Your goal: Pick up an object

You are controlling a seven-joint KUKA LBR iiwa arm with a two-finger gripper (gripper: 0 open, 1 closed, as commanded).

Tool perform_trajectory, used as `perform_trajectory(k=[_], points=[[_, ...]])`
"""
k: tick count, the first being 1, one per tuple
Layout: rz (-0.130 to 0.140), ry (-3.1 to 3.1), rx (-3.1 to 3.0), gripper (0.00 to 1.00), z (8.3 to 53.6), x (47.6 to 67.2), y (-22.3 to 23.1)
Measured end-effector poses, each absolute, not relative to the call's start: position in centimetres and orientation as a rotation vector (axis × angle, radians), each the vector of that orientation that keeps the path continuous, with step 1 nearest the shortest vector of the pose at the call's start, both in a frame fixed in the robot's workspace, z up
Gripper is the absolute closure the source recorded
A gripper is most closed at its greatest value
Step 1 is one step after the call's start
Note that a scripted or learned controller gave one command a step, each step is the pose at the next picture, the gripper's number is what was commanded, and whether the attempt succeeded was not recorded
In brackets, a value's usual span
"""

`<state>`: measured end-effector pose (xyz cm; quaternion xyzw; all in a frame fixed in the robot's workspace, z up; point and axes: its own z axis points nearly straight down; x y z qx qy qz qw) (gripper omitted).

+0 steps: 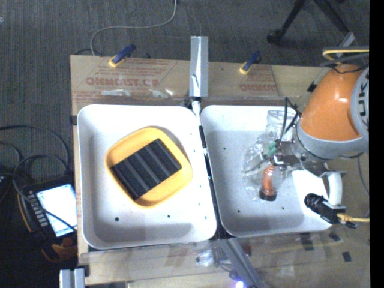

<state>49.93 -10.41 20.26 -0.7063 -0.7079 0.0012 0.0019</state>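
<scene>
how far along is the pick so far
Done: the arm has reached into the right bin, with the tool low beside a clear plastic bottle with an orange-brown end. In hand: nothing that can be confirmed, since the tool's tip is hidden by clutter. Left: a clear grasp and lift. The yellow tray with a black ribbed insert lies untouched in the left bin.

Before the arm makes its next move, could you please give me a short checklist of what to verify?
1. Hand is over the right bin: ok.
2. A target lies under it, the clear plastic bottle with a dark cap: ok.
3. Bottle seated between the fingers: cannot tell.
4. Bottle lies clear of the bin walls: ok.
5. Yellow tray with black ribbed insert lies apart in the left bin: ok.
</scene>
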Motion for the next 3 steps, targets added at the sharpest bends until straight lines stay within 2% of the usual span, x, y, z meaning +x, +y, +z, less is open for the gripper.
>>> perform_trajectory(k=[1, 2, 3], points=[[-0.009, -2.264, -2.191, 0.0, 9.4, 55.2, -14.9], [-0.009, -2.262, -2.188, 1.0, 10.2, 55.2, -14.8], [0.004, -2.239, -2.202, 1.0, 17.2, 62.9, -9.7]])
